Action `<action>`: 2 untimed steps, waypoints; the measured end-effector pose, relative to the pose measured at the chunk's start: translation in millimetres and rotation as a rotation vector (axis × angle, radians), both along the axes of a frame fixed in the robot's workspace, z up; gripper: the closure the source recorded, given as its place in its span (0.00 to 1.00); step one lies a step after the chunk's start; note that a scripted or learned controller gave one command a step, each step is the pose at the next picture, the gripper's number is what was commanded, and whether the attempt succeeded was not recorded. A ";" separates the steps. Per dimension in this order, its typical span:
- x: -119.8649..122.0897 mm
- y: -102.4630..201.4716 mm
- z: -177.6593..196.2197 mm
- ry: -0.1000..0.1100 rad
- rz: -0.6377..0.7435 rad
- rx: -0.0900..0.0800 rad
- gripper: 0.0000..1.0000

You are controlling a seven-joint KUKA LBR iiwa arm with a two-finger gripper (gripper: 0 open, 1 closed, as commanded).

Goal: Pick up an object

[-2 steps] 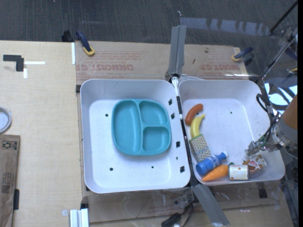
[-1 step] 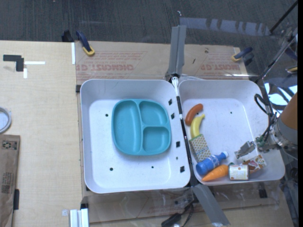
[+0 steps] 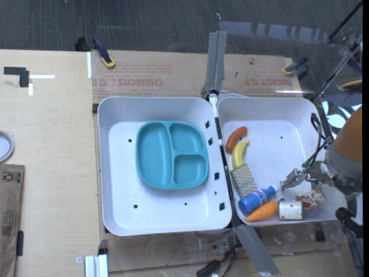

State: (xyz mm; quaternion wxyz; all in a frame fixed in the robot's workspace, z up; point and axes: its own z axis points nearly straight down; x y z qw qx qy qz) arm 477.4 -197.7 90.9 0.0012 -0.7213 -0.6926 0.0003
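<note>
Pincer point(image 3: 290, 179) above blue bottle point(image 3: 258, 197)

The arm point(image 3: 350, 149) is cut off by the right edge. The gripper point(image 3: 294, 179) is too small to tell how it stands. A red-and-white packet point(image 3: 311, 199) lies partly hidden under it.
</note>
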 end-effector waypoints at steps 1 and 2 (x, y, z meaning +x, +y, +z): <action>0.4 -0.1 8.6 0.000 -0.001 0.000 1.00; -0.1 -22.4 0.5 -0.001 0.148 -0.001 1.00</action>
